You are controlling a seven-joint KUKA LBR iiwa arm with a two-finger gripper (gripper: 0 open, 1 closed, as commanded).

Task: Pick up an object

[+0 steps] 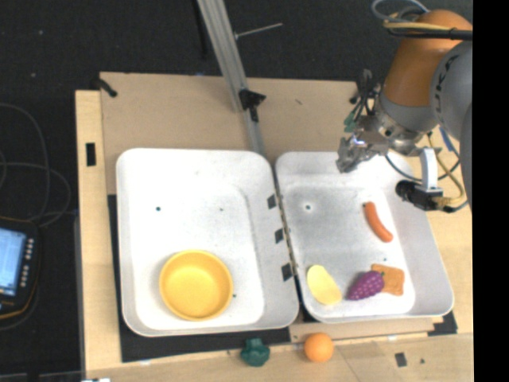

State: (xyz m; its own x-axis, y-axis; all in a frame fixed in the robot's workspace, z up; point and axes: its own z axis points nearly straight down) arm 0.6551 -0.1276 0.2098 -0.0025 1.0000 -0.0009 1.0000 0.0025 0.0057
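The right bin (342,205) holds an orange sausage-shaped piece (378,221), a pale yellow oval piece (323,285), a purple grape bunch (366,286) and an orange block (391,279) beside the grapes. My gripper (347,161) hangs over the bin's far rim, well above and behind those pieces. No object shows between its fingertips. A yellow bowl (196,284) rests in the left bin (183,197), near its front.
An orange ball (318,347) and a small green object (254,353) lie on the bench in front of the bins. A slanted metal pole (231,62) rises behind the bins. A tablet (12,265) sits at the far left.
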